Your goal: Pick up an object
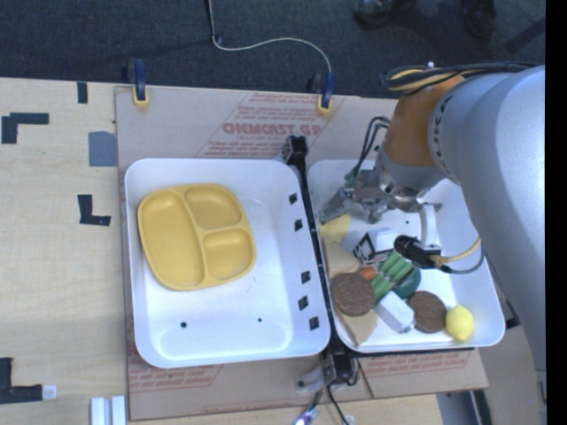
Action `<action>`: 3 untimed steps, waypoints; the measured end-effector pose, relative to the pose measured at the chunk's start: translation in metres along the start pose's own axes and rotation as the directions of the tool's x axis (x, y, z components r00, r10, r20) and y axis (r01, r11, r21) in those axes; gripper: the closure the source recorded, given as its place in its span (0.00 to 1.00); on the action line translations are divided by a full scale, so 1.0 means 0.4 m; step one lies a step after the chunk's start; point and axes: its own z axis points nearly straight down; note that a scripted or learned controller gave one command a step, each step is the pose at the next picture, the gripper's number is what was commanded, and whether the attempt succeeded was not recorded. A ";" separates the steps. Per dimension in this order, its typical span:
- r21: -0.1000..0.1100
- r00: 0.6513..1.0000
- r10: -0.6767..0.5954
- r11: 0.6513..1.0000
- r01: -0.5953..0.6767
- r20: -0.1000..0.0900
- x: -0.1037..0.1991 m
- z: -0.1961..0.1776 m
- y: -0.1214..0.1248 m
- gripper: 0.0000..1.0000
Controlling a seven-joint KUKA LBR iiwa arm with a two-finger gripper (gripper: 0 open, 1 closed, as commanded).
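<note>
My gripper (356,209) is low in the right bin (469,237), near its back left part. Its fingers stand spread and open, with nothing between them. A small yellow piece (335,229) lies just below the left fingertip (330,211), against the bin's left wall. In front of the gripper lie a white card with black marks (376,242), a green item (395,274), two brown round discs (353,294) (427,311), a white block (394,312) and a yellow lemon (459,323).
The left bin (221,326) holds a yellow divided plate (196,235) at its back left. A black divider (306,237) runs between the bins. The arm's grey body (505,175) covers the right bin's back right side.
</note>
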 end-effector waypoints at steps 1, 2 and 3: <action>-0.006 1.000 0.002 1.000 -0.002 0.000 -0.009 0.016 -0.134 0.00; -0.007 1.000 0.002 1.000 -0.002 0.000 -0.170 0.016 -0.008 0.00; -0.006 1.000 0.001 1.000 -0.001 0.000 -0.094 0.015 -0.182 0.00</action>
